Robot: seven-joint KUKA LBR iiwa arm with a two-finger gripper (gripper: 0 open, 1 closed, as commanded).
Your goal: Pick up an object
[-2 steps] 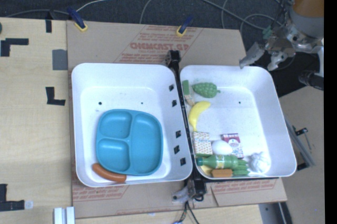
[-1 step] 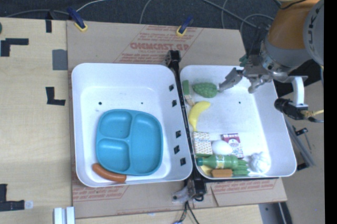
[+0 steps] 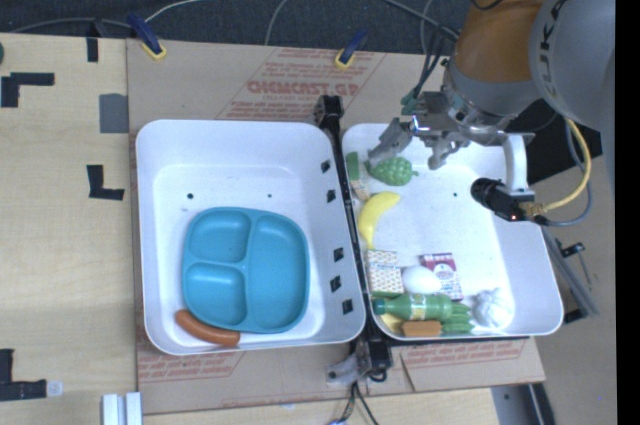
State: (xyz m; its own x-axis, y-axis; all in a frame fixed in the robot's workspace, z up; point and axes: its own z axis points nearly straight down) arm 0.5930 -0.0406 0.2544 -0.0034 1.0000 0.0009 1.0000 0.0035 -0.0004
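While the arm (image 3: 545, 13) hangs over the far end of the right bin (image 3: 520, 243), the stuff closest to the camera is piled along that bin's near edge: a green bottle-looking thing (image 3: 425, 308) lying on its side, a crumpled clear wrapper (image 3: 490, 310) at its right end, a white egg (image 3: 420, 280) just behind it, a small red and white packet (image 3: 440, 265) and a checkered packet (image 3: 383, 271) by the divider. Over in the left bin (image 3: 160, 213), a hot dog (image 3: 208, 329) sits at the near edge, touching the front of a blue divided plate (image 3: 245, 268). Moving back in the right bin, a banana (image 3: 375, 213) lies along the divider side, and just past it there's a bumpy green fruit (image 3: 393, 171). The claw (image 3: 415, 148) is right there above that fruit, fingers spread apart, one on each side of it, nothing actually clamped between them. Both bins sit on a cardboard sheet (image 3: 290, 83) on the counter (image 3: 60, 213), with two blue and yellow clamps (image 3: 148, 39) at the far edge.
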